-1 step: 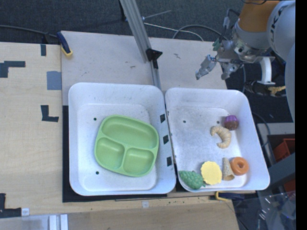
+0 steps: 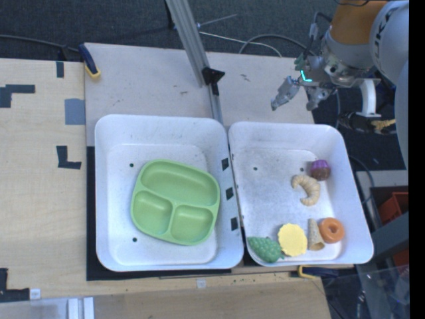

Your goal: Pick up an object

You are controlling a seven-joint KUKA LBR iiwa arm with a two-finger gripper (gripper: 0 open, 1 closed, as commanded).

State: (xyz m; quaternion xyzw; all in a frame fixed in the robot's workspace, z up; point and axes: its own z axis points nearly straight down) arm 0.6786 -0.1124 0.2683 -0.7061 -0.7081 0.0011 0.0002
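Now the grey arm with the orange band [image 2: 362, 18] reaches in from the right side and its two-finger gripper [image 2: 300, 95] hangs above the bare bench top, just behind the back rim of the right shallow white bin [image 2: 265, 133]. The two fingers stand apart from each other and nothing is between them, so the jaws are open and they hold no object. All the small objects lie in the right bin, well apart from the gripper. Near the right wall there is a small purple round toy fruit [image 2: 320, 170], and just beside it, to the front and left, lies a pale beige curved croissant-shaped toy [image 2: 307, 189]. Along the front wall of this bin a row of things lies close together: a green bumpy broccoli-like toy [image 2: 265, 248] in the front left corner, then a yellow round flat disc [image 2: 292, 239], then a small tan biscuit-like piece [image 2: 314, 235], and at the right an orange ring-shaped donut toy [image 2: 331, 230]. The left shallow white bin [image 2: 106, 178] bears a light green plastic plate with three compartments [image 2: 176, 201], which lies flat near its middle.
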